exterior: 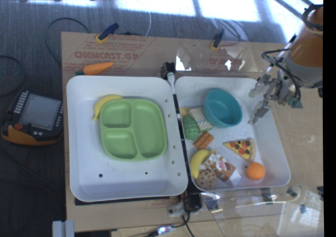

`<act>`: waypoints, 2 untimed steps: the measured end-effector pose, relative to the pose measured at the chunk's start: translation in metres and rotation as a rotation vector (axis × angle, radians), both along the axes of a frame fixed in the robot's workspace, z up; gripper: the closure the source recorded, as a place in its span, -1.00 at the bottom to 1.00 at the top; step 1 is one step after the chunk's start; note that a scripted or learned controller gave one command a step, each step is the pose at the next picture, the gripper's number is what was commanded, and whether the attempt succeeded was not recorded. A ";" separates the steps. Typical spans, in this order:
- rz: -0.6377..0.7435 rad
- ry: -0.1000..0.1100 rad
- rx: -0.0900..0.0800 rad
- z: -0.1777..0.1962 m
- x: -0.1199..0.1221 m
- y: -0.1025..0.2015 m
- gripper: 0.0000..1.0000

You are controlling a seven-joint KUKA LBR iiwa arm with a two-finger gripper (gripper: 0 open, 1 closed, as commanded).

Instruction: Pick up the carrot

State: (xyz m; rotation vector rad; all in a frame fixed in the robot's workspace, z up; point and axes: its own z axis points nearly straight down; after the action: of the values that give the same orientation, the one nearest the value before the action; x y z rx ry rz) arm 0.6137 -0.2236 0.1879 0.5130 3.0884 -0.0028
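Observation:
The carrot [97, 67] is small and orange and lies on the cardboard-coloured bench top, outside the bins, just beyond the far left corner of the left bin [79, 141]. My gripper [257, 101] hangs over the right side of the right bin [277, 152], next to the teal bowl [222, 107] and far to the right of the carrot. Its two fingers stand apart, open, with nothing between them.
A green divided plate [131, 128] and a banana [107, 102] sit in the left bin. The right bin holds the bowl, a pizza slice [240, 148], an orange [255, 171], a second banana [198, 161], a green knitted piece [190, 127] and snack items. A control pendant [34, 118] lies left of the bench.

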 end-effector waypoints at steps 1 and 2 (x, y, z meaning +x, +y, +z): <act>-0.205 0.013 0.007 -0.017 -0.061 0.065 -1.00; -0.153 0.018 0.005 -0.044 -0.128 0.053 -1.00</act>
State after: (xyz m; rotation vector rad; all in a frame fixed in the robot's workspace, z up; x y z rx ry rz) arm 0.4861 -0.1711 0.1436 0.7513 3.0582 -0.0012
